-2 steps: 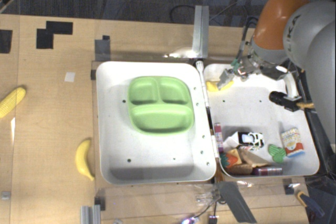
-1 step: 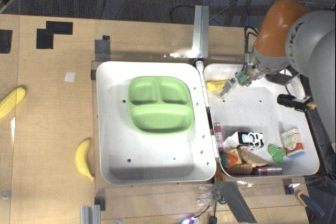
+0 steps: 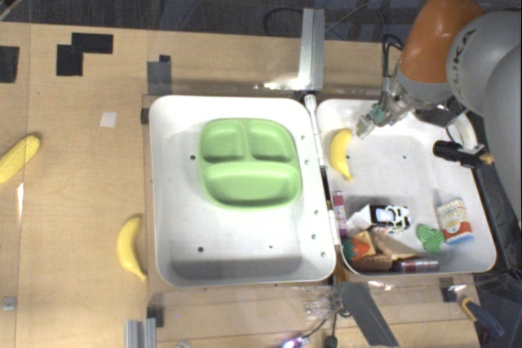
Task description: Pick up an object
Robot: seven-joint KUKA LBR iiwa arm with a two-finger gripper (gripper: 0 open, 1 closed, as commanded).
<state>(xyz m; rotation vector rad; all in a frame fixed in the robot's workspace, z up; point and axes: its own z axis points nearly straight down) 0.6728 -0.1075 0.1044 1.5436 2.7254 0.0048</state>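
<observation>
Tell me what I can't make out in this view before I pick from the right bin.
- Gripper: small and blurred beside the banana; contact with it can't be judged.
- Pile at the right bin's near edge: items overlap, so most can't be identified.
- Carton: label too small to read.
- Corn on the bench: cut off by the left edge.

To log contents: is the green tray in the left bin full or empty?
Empty: the green tray lies flat, its three compartments showing bare green.
</observation>
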